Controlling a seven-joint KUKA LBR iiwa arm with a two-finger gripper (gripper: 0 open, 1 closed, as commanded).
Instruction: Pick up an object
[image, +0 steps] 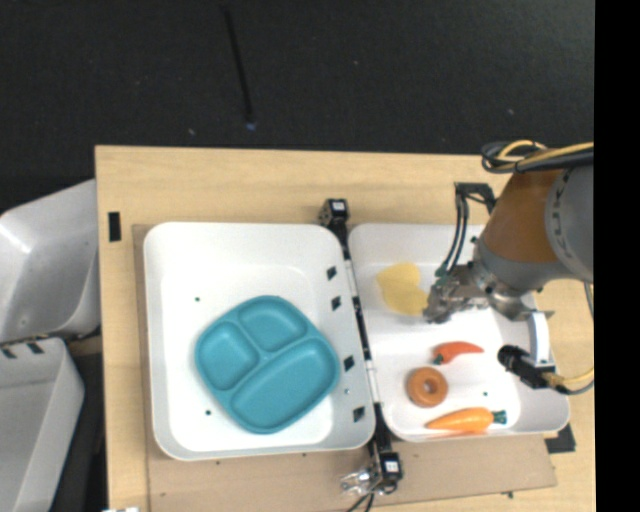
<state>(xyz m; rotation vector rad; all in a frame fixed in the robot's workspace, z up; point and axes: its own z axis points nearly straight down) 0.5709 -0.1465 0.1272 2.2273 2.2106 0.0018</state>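
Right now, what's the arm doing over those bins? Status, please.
Gripper low in the right white bin, at the pale yellow flat piece; grip unclear. Red pepper, brown ring, orange carrot lie apart. Nothing blocking.

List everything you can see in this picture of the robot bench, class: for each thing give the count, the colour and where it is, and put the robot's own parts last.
Bench: one, light wood, under both bins.
Bins: two, white, side by side; left bin, right bin.
Divided plate: one, teal blue, in the left bin.
Yellow piece: one, pale yellow, upper part of the right bin, beside the gripper.
Chilli pepper: one, red-orange, middle of the right bin.
Doughnut ring: one, orange-brown, below the chilli pepper.
Carrot: one, orange with a green tip, at the near edge of the right bin.
Arm: one, grey with an orange band, reaching in from the right.
Gripper: one, dark, low over the right bin.
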